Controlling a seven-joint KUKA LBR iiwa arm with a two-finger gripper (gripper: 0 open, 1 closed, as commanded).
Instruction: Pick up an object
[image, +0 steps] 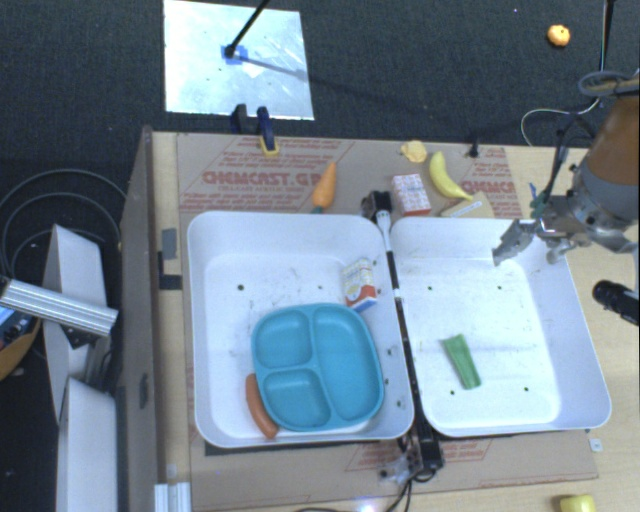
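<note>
The gripper (533, 240) hangs over the right bin (570, 330) at abt 1 o'clock of that bin, near its far right corner. Two grey fingers show, splayed apart w/ nothing between them, so the jaws stand open and empty.

Likeliest target: the green piece (462, 360), lying flat on the right bin's floor at abt 6 o'clock from bin centre, its long axis running roughly 11 to 5. It sits alone, well apart from the walls, and at abt 7 o'clock from the gripper.

Handling, as a judgement: looks like a small toy veg or plastic strip, prob. light and fairly stiff, maybe a bit slick. Best hold is across the narrow width at mid-length, fingers turned square to the long axis (a grab along the length would likely skid off the ends). Being low and flat, it needs the fingertips right down at the bin floor.

The left bin (215, 300) holds a blue divided plate (317, 367) at 5 o'clock, an orange sausage-like piece (259, 404) touching the plate's 8 o'clock edge, and a small carton (359, 283) at the plate's 1 o'clock. All bulkier or crowded, so harder picks.
</note>
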